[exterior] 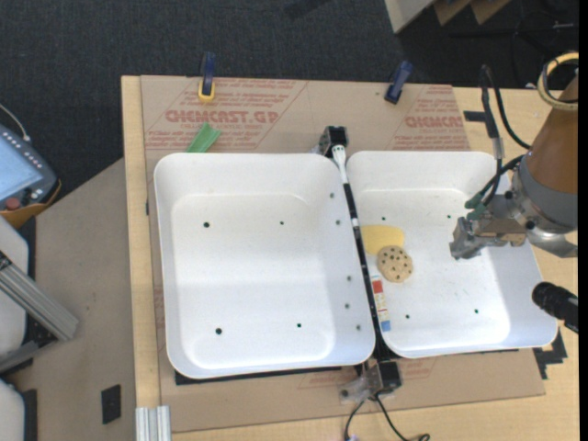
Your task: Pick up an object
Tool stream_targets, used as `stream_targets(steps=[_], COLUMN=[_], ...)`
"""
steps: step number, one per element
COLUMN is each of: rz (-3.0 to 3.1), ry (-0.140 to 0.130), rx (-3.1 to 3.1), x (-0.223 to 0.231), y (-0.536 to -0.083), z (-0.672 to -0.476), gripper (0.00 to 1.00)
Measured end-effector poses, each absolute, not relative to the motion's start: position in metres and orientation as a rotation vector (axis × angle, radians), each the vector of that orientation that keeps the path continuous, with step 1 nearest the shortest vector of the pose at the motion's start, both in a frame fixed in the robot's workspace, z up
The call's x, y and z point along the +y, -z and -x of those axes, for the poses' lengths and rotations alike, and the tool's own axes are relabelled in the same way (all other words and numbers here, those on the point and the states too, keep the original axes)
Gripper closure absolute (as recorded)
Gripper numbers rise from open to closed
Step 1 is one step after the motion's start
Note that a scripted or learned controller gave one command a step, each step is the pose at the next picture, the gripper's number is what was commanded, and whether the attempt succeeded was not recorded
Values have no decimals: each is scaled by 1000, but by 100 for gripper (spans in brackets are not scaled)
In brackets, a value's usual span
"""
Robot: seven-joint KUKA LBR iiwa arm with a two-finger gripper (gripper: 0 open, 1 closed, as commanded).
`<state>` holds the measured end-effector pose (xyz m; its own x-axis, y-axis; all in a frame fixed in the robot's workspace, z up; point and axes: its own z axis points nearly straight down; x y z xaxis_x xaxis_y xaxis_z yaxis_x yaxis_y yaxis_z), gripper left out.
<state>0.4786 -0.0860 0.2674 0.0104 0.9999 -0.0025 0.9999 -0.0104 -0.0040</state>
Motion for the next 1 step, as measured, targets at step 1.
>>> stream_targets(steps=[1], rz=[2213], ry=[3], rx=[-2232], x=[18], y=[-281], z=[-480], gripper=[100])
